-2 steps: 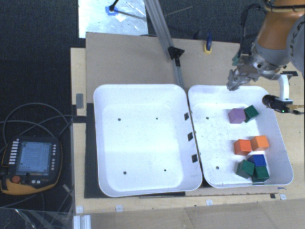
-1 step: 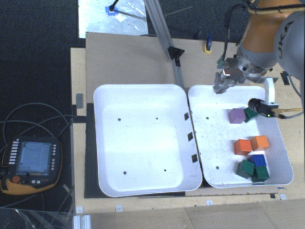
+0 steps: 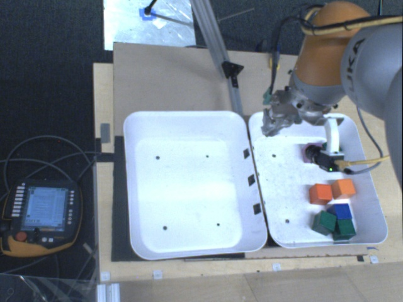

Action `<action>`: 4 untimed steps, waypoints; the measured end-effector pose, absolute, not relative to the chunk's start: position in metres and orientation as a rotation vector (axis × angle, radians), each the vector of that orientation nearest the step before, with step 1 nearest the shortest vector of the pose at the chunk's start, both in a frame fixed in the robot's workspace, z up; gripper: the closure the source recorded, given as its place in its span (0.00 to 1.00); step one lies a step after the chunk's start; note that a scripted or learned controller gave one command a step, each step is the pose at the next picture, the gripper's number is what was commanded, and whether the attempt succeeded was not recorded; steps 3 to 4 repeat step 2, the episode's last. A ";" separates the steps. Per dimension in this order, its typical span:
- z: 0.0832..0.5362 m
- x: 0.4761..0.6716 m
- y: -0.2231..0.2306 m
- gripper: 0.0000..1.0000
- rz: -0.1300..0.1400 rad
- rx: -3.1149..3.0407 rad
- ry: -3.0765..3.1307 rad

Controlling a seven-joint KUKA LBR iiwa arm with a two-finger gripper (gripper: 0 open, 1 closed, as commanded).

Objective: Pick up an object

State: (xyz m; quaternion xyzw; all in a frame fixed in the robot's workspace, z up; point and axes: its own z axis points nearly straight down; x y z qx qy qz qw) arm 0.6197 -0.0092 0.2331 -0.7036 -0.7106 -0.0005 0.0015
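blocks (image 3: pixel 332 209) well apart from gripper (image 3: pixel 272 126)

Fixed overhead camera, slanted down, both bins (image 3: pixel 189 121)

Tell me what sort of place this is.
Probably a robotics lab bench set up for grasping trials: a grey and orange arm reaches over two white bins, small coloured blocks lie in the right one, and a teach pendant sits beside the bench.

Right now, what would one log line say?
pincer: above right bin far corner | blocks: orange, blue, green, near right corner | nothing seen held
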 end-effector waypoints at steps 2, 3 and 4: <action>0.219 0.571 0.099 1.00 -0.002 -2.207 -2.231; 0.219 0.571 0.099 1.00 -0.002 -2.207 -2.231; 0.219 0.571 0.099 1.00 -0.002 -2.207 -2.231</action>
